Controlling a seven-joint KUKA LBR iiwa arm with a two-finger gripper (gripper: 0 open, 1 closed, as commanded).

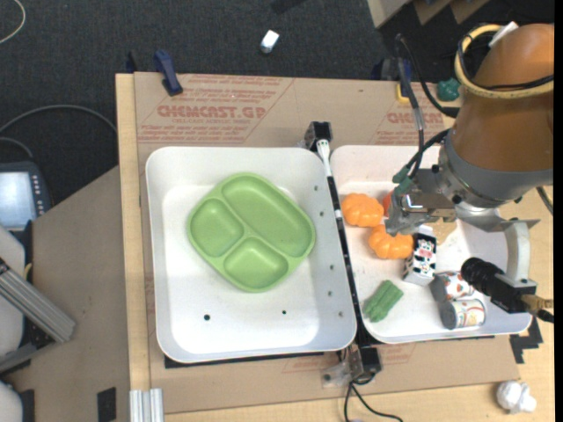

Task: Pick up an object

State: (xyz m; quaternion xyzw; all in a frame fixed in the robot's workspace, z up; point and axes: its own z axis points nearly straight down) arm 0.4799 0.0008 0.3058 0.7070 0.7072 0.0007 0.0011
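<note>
Progress is nil, I judge: my pincer (406, 216) hangs low among the toys, its grip hidden from view. Orange gourds (378, 227) sit just beside and under it, unlifted; seizing and raising remain.

Bright, even overhead light; soft shadows under green tray (252, 231) (mild glare on white bins (176, 315)); slightly soft focus.

A green divided plate (251, 230) lies in the left bin (167, 262); the gripper (403, 214) hangs over 2 orange objects (374, 225).
</note>
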